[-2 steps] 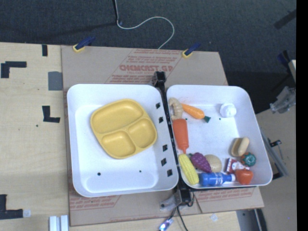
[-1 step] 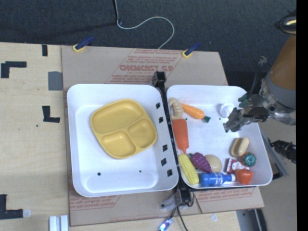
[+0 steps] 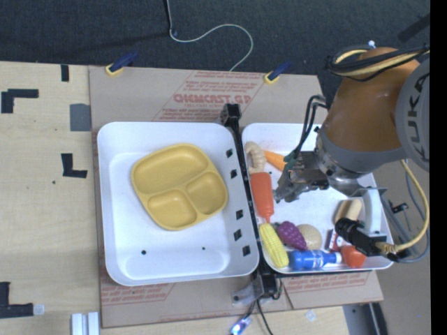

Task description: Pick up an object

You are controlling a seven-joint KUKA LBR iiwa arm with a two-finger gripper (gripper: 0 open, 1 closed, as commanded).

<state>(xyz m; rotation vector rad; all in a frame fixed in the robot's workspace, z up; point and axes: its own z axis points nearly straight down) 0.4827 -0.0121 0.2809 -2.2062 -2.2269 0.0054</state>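
Hovering over the right bin (image 3: 380, 208), the gripper (image 3: 288, 189) sat low above the bin's upper middle, just right of the orange carrot-shaped toy (image 3: 262, 194); nothing showed between it and the bin floor, and whether it was open or shut could not be told from this angle. The arm (image 3: 370, 110), with its orange band, came in from the right and covered much of the bin's upper right.

Objects in the right bin: carrot-shaped toy along the left wall; a pale item (image 3: 254, 156) above it; a small orange piece (image 3: 275, 160) beside that. Along the lower edge lay a yellow corn cob (image 3: 273, 246), a purple grape cluster (image 3: 291, 234), a beige round item (image 3: 310, 237) and a blue bottle (image 3: 312, 259) on its side. A red piece (image 3: 353, 257) sat at the lower right.

Left bin (image 3: 119, 208) held a yellow divided plate (image 3: 179, 185), lying flat. Both bins rested on cardboard (image 3: 202, 93) on the surface (image 3: 42, 187).
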